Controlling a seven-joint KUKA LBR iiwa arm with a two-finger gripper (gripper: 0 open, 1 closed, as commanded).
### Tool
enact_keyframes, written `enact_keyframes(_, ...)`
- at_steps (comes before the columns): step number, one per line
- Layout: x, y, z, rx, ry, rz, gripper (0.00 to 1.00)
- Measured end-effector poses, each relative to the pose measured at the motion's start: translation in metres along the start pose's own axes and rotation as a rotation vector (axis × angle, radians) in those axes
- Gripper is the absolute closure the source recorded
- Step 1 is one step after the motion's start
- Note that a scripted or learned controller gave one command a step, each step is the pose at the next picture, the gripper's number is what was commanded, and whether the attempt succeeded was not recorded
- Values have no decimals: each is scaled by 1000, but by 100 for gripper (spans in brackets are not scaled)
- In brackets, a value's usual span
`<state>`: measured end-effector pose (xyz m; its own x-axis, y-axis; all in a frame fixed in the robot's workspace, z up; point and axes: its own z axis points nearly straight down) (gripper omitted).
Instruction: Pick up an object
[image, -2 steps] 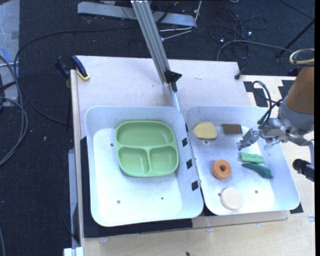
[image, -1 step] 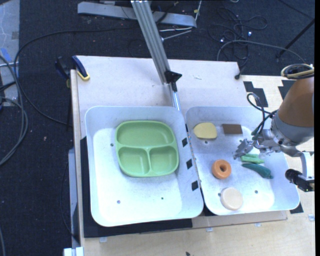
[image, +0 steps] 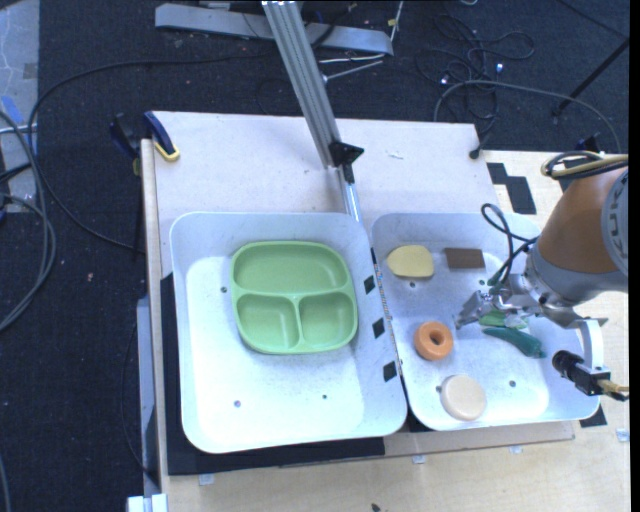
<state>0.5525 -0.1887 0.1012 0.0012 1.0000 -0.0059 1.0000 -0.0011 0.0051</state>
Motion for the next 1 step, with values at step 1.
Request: enact_keyframes(1,0,2,-13,-6,0,0,100)
